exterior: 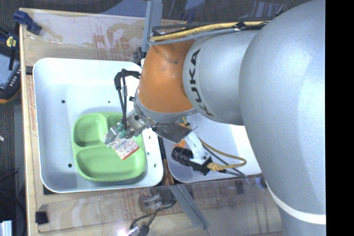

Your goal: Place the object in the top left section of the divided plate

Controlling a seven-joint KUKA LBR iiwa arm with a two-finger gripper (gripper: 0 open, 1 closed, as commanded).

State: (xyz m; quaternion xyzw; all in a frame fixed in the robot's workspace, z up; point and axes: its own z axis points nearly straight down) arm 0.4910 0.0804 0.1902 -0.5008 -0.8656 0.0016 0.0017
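Arm (232,74) low over green plate (94,157) — gripper (118,134) w/ packet (125,147).

Lighting even, moderately bright, from above; soft highlight on the large grey metal arm housing (276,91), which looms slightly soft near the lens; faint shadow under it across the shallow white plastic bin (55,119); surrounding floor dim; mild grain

Green divided plate (91,166), white bin (52,113)

Grey arm (265,80) reaching in from right, orange-banded wrist (166,83) angled down, claw (118,134) lowered
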